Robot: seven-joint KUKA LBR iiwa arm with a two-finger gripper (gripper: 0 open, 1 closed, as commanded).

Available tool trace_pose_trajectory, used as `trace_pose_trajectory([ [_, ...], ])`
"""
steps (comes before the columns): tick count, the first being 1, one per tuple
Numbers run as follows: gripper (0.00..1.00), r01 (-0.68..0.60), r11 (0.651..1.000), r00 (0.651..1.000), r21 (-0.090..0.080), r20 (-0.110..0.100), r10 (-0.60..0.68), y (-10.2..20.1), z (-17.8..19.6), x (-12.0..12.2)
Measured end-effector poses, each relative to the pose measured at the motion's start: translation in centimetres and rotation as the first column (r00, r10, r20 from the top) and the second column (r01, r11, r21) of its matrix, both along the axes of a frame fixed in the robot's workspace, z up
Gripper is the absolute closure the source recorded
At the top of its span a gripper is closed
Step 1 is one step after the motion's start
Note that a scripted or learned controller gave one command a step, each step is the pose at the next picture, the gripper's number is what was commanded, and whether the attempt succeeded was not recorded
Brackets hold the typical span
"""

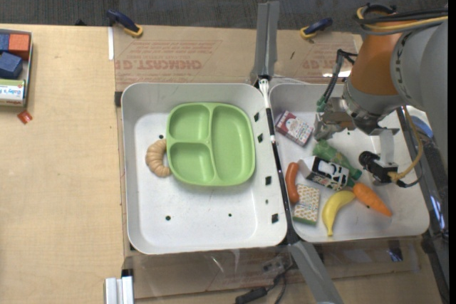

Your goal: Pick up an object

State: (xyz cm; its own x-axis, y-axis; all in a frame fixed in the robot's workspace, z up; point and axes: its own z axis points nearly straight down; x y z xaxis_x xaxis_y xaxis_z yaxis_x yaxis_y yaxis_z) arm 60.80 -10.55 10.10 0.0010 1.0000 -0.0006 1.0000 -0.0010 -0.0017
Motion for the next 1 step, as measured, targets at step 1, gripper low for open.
trace_pose_trajectory([
  [1,0.0,0.001,1.0,1.0,0.0,0.0,-0.001,-0.03,0.0,-0.01],
])
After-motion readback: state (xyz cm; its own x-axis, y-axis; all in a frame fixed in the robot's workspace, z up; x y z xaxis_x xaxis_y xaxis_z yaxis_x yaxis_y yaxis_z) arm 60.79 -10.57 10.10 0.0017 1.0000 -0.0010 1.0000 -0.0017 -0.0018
